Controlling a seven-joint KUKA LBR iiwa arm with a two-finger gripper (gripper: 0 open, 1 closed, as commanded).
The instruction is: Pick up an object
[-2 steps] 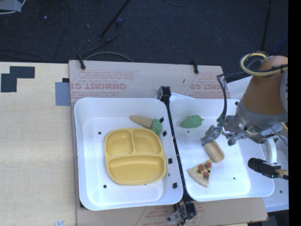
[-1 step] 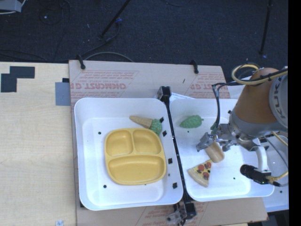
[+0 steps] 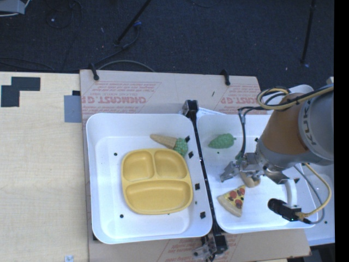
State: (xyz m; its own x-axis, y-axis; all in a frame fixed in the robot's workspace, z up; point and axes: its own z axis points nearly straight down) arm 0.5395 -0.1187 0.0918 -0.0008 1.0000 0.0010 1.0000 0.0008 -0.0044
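Glossy wht plastic bins, smooth plastic yellow tray, matt cardboard sheet.

The grey arm reaches in from the right, its orange band above the wrist, gripper angled down and leftward.

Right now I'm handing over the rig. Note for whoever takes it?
Gripper: low in the right bin, between the green toy and the pizza slice. Grip state can't be read from this view.
Right bin: the green toy and pizza slice both lie on the floor, apart from each other.
Left bin: yellow plate, with the cone just beyond its far edge.
Done: no pick confirmed.
Left: grasp one object and lift it. The pizza slice and green toy look nearest.
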